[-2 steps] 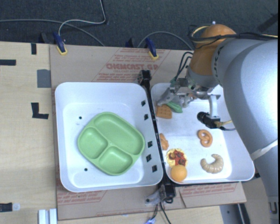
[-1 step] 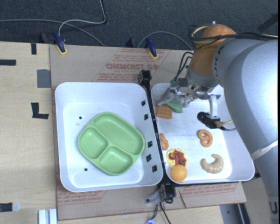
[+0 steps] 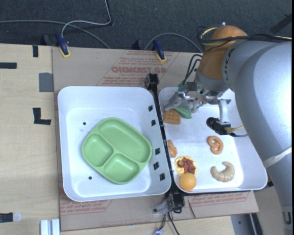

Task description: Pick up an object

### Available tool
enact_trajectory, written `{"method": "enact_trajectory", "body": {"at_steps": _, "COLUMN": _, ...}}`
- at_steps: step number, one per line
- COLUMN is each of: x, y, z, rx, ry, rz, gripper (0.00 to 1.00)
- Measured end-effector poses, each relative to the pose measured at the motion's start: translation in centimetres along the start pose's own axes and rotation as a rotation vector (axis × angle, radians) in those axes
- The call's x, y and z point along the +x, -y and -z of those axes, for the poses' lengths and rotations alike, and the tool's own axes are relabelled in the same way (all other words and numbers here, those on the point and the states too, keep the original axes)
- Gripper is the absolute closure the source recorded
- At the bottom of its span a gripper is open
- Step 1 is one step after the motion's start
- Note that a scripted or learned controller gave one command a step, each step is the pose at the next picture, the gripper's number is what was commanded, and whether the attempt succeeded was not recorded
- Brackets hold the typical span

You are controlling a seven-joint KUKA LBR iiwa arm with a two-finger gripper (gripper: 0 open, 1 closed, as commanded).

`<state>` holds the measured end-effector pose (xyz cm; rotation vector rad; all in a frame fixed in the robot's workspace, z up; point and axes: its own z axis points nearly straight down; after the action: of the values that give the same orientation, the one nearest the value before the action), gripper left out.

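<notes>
Your pincer (image 3: 179,102) sits low over the far left corner of the right bin (image 3: 198,136), right above a small green piece (image 3: 184,113) and a waffle-like orange square (image 3: 172,117). It looks to be touching or nearly touching the green piece, but you cannot tell from this angle whether it is apart or together, and nothing shows clearly clamped in it. The grey arm (image 3: 257,82) covers the right side of that bin and is cut off at the picture's edge.

On the left, the pale surface (image 3: 19,131) carries the left bin (image 3: 68,131), which holds one green divided plate (image 3: 116,150), lying slantwise near the middle.

In the right bin, a small orange piece (image 3: 172,148) lies against the left wall, too small to identify. Near it sits a red and yellow piece (image 3: 185,164), touching an orange ball (image 3: 187,182) at the near edge. Farther right lie a pretzel (image 3: 215,144) and, nearer the front, a curved tan piece (image 3: 223,172), apart from each other. The green piece and the waffle-like orange square lie just beside each other, well apart from the rest.
</notes>
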<state>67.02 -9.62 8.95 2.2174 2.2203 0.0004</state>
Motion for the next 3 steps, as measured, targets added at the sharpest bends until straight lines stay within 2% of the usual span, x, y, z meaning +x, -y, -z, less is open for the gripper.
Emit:
{"method": "enact_trajectory", "body": {"at_steps": 1, "x": -0.11, "y": 0.45, "z": 0.09, "rx": -0.009, "ry": 0.003, "rz": -0.002, "gripper": 0.00}}
{"method": "enact_trajectory", "body": {"at_steps": 2, "x": 0.09, "y": 0.02, "z": -0.01, "rx": 0.000, "ry": 0.000, "rz": 0.000, "gripper": 0.00}}
{"method": "enact_trajectory", "body": {"at_steps": 3, "x": 0.02, "y": 0.06, "z": 0.08, "rx": -0.001, "ry": 0.001, "rz": 0.000, "gripper": 0.00}}
